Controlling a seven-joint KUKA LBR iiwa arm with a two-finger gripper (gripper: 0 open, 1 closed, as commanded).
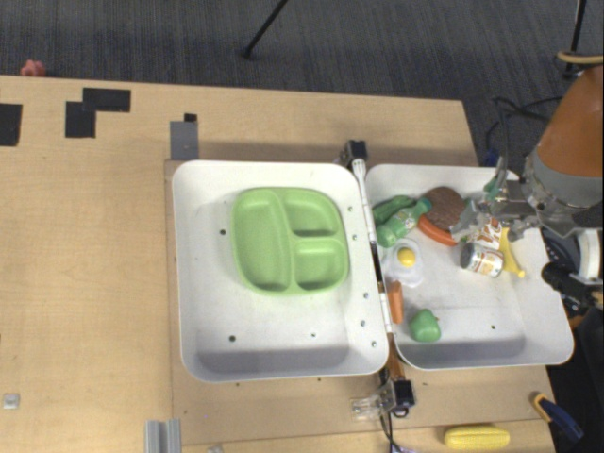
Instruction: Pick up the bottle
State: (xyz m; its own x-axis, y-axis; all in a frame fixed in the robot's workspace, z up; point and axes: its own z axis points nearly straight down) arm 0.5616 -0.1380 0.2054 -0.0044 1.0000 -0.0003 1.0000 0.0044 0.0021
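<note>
Your bottle (pixel 483 260) is lying on its side in the right bin (pixel 472 347), up toward the far right corner, next to a banana (pixel 511 253). The gripper (pixel 486 223) hangs just above it. You can't tell how wide it's set or if it's got anything. The bottle looks like small, light, stiff plastic, probably slick and rolly, so I'd grab it across the middle of the body, not the cap end. The left bin (pixel 198 347) has a green tray (pixel 288 239).
</note>
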